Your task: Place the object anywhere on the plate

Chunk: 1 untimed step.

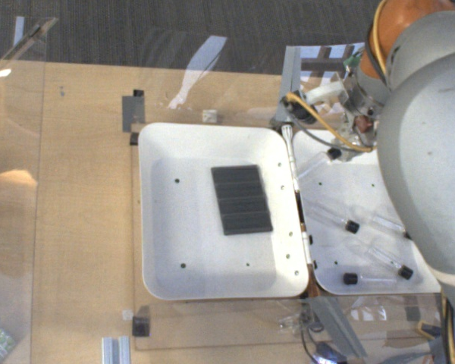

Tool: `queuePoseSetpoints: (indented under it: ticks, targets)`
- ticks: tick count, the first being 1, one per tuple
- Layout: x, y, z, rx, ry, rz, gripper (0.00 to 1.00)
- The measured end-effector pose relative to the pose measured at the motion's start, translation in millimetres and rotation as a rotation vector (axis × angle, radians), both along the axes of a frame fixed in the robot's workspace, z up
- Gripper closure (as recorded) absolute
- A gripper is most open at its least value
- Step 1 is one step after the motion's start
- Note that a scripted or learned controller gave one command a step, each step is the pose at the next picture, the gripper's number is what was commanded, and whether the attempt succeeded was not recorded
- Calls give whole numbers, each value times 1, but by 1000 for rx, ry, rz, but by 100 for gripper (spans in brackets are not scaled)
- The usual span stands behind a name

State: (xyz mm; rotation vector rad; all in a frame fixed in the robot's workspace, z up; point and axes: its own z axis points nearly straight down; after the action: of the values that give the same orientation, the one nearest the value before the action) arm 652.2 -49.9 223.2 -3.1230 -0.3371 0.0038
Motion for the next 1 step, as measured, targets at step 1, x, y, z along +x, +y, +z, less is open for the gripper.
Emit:
queuePoseSetpoints:
  ticks: [1]
  targets:
    - [-42,29,26,1,-4,50,100]
